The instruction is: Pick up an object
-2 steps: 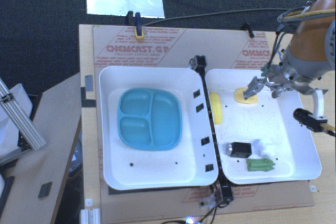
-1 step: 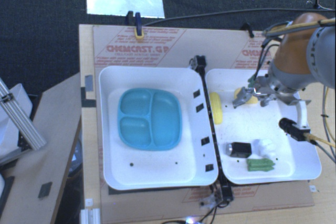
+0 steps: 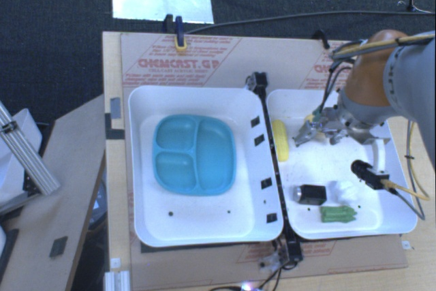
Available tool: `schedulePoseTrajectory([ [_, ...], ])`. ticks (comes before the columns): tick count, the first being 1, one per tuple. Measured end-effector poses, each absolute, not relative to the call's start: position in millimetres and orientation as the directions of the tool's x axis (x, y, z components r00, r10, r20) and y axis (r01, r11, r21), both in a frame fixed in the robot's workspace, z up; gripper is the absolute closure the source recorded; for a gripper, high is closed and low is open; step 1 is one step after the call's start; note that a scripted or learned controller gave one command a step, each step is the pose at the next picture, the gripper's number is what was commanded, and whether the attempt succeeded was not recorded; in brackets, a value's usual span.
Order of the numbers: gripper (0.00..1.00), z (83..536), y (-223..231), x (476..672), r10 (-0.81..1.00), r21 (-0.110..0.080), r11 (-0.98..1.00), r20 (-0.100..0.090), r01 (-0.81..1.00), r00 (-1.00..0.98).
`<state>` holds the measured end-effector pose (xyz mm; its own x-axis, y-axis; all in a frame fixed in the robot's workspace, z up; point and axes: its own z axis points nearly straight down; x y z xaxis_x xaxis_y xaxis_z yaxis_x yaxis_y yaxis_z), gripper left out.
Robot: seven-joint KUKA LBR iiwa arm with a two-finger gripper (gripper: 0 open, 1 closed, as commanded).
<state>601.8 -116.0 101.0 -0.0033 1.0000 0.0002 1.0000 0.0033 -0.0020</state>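
**Yellow piece lies just left of the tool**

Yellow, long and narrow, the corn (image 3: 280, 140) rests in the right bin (image 3: 395, 218) against its left wall, long axis running near to far. The gripper (image 3: 304, 138) hangs just to its right, tip pointing left at it; whether the fingers are spread or closed I cannot tell, and nothing shows between them. Nearer lie a black block (image 3: 312, 194), a green piece (image 3: 338, 214) and a white lump (image 3: 344, 189). The left bin (image 3: 146, 167) holds a blue tray (image 3: 195, 154).
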Motion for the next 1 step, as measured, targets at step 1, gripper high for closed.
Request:
schedulePoseTrajectory([
  [1,0.0,84.0,-115.6,602.3,1.0,0.0,0.002,0.0,1.0,-0.002],
])
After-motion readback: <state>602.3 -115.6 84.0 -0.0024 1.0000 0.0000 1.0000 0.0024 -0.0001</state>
